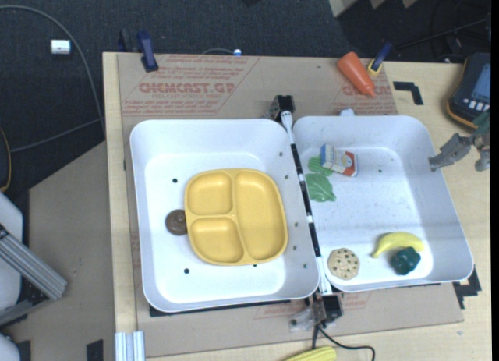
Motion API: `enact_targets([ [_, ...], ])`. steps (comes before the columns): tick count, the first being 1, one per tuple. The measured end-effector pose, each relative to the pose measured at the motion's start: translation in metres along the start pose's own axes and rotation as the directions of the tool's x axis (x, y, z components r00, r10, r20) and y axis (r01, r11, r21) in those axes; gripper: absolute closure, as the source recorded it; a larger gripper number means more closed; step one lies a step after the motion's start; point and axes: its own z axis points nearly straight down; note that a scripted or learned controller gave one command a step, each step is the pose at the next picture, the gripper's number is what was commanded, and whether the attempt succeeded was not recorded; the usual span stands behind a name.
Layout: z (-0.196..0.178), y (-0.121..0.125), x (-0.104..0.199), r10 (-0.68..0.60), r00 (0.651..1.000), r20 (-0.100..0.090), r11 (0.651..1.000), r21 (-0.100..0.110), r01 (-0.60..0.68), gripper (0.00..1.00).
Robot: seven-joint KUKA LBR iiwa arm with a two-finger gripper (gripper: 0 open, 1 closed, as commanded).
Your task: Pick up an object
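Cookie (343, 263), banana (396, 243) and carton (340, 161) lie loose in the right bin (437, 196), easy pickings, while the gripper (452, 151) hangs at its far rim, fingers apart, holding nothing.

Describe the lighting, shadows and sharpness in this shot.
Camera view: even, soft light overhead; the yellow plate casts only a thin shadow on the left bin; the banana and cookie look soft but readable; the claw at the right bin's edge is blurry and small.
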Motion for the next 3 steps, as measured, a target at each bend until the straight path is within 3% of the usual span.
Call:
enact_targets([
  [1,0.079,-0.046,0.077,-0.002,1.000,-0.002,1.000,0.002,0.002,0.00],
  [2,0.185,-0.054,0.047,0.001,1.000,-0.002,1.000,0.004,-0.001,0.00],
  [3,0.090,0.037,0.071,-0.002,1.000,0.000,1.000,-0.005,0.002,0.00],
])
